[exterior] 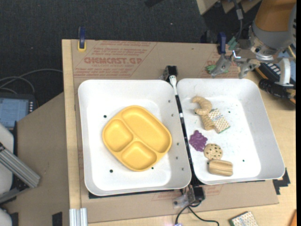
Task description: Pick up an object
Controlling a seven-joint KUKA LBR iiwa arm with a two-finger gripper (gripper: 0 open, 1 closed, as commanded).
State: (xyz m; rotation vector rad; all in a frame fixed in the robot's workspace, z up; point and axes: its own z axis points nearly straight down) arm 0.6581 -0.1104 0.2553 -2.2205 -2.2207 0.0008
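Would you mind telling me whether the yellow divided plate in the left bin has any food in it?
Empty. The yellow three-compartment plastic plate lies flat in the left white bin, and all three compartments show only bare yellow surface.

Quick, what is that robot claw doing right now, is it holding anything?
Two-finger gripper: open, holding nothing, hovering above the far rim of the right shallow white bin.

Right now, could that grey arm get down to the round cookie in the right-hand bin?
Probably yes. The cookie lies uncovered in the right bin, with the purple grapes and bread roll close beside it. The gripper hangs beyond the bin's far edge.
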